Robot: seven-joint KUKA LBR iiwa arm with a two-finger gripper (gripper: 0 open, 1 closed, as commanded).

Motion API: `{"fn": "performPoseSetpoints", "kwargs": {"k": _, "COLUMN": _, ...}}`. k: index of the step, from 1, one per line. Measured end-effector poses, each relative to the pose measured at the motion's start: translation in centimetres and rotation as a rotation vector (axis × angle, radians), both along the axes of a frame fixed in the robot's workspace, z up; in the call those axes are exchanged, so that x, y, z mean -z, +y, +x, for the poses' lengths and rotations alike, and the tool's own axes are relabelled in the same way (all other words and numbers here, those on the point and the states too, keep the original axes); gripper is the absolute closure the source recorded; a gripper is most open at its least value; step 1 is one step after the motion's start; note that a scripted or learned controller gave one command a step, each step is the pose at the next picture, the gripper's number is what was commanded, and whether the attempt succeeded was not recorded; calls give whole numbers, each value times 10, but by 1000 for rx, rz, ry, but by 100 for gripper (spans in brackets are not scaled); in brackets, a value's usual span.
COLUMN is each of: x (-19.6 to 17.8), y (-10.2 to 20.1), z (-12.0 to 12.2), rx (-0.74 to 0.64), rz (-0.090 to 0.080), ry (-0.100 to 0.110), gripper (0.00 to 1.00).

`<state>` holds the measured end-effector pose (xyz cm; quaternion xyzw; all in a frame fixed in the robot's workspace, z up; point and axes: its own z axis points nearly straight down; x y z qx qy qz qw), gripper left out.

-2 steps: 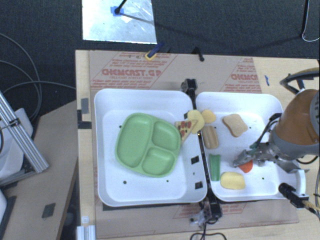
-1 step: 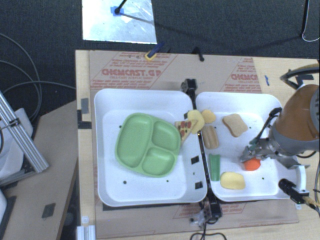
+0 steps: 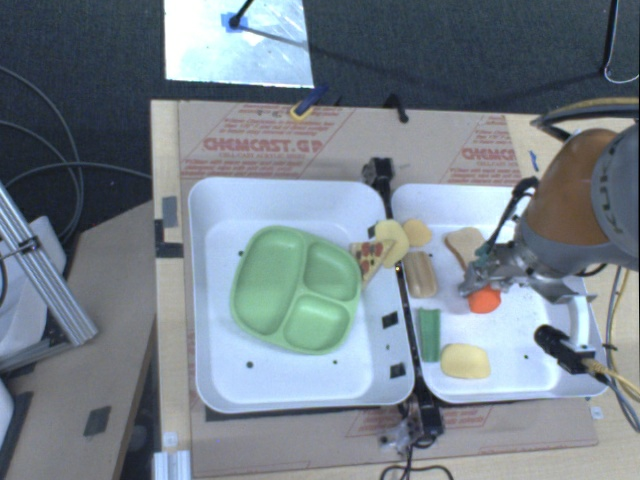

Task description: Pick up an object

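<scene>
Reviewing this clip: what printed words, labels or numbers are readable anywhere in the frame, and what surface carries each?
"CHEMCAST GP", in red, upside down on the brown cardboard sheet under the bins, behind the left bin.
A second red print of the same kind on that sheet behind the right bin: partly cut off and too blurred to read with certainty.
No readable print on the green divided plate or the toy foods.

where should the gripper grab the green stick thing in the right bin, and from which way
Judging by its pose, grip the green stick across its narrow width at mid-length, coming straight down from above. It lies flat on the floor of the right bin, long axis running up and down the view, close to the bin's left wall, so fingers should close left to right. The yellow lump sits just beside its lower end, so stay mid-length.
</scene>
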<state>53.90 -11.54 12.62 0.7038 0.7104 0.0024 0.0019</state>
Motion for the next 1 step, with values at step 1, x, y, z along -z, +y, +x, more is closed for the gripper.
{"fn": "performPoseSetpoints", "kwargs": {"k": 1, "x": -62, "y": 84, "z": 7, "rx": -4, "rz": 2, "ry": -2, "gripper": 100}}
